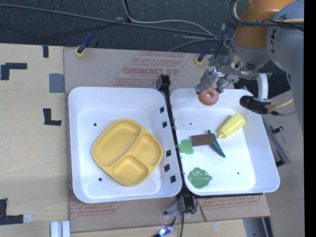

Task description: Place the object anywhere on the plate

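Above the right bin [256, 181] | we found the gripper [211, 85] clamped on a donut [209, 97] | plate [128, 152] in the bin beside it.

My gripper [213, 83] looks like bare grey metal with a dull shine. The yellow plate [127, 152] seems smooth plastic, a little glossy. Both white bins [79, 132] look like smooth plastic, with soft reflections on the walls. Under them lies brown cardboard [143, 68], matt, with red print. The table [29, 147] looks like pale wood, matt. The yellow bottle [231, 126] looks like smooth plastic.
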